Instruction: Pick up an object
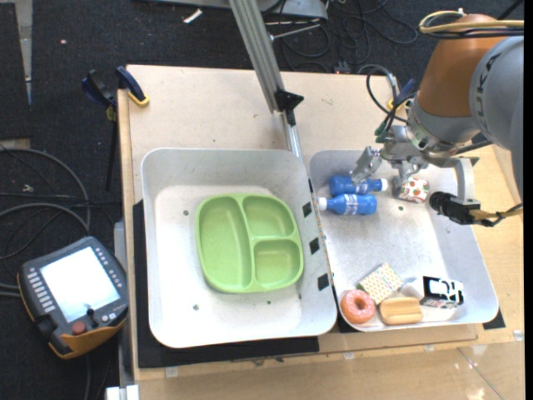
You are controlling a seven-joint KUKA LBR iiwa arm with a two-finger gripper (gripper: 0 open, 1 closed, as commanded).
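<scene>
Lying on their sides at the far end of the right bin [466,261], two blue bottles [351,195] rest on the white floor, nothing lifted yet, so the pick looks barely begun. Hanging just above and beside them, jaws [385,166] spread, one finger near the upper bottle, the other toward a small red-and-white object [413,190], pinching nothing visible. Left untouched at the near end: a pink donut [359,307], a bun [400,311], a patterned cracker-like piece [381,282]; in the left bin [166,223], a green divided plate [250,242] on the table [208,107].
</scene>
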